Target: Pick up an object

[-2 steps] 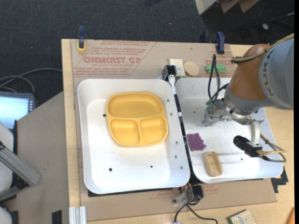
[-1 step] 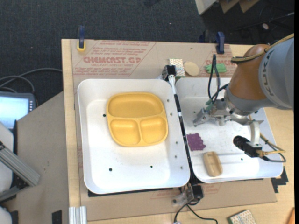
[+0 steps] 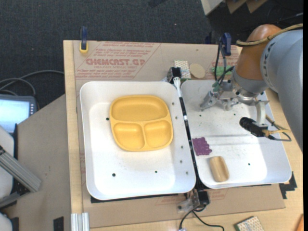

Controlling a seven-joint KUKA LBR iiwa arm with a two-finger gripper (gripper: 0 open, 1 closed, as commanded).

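A purple bunch of toy grapes [image 3: 201,146] lies in the right bin [image 3: 269,170], close to its left wall. A tan, loaf-shaped piece [image 3: 219,168] lies just in front of it, near the bin's front edge. My gripper [image 3: 217,102] hangs low over the far part of the right bin, well behind both objects. Its metal fingers [image 3: 207,103] are spread open with nothing between them.
A yellow divided plate [image 3: 141,122] lies in the left bin [image 3: 96,177]. A small round tan disc [image 3: 197,71] rests on the bench behind the bins. Blue clamps [image 3: 83,38] stand at the board's far edge. The arm fills the upper right.
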